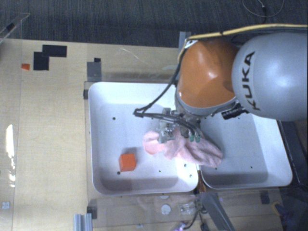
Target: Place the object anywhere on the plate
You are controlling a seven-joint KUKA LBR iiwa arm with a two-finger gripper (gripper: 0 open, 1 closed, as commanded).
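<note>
Wood bench (48,143) w/ 2 white bins (103,129) side by side.

We note the arm (269,71): a rounded grey shell lettered KUKA in black, joined to a glossy orange band (207,73). Thin black cables (156,102) run along the wrist to dark metal hardware beneath it.

The bins (103,129) look like smooth white plastic with a faint sheen. The cloth (192,150) is pink, soft and fuzzy, matt and rumpled like terry towel. The block (127,162) is orange, matt, with flat plain faces. The bench (48,143) looks like pale wood laminate, smooth, with a soft glare patch. The arm (269,76) has glossy grey shell and a shiny orange band (207,76). Beyond the bench the floor (120,13) is dark, ribbed carpet.
</note>
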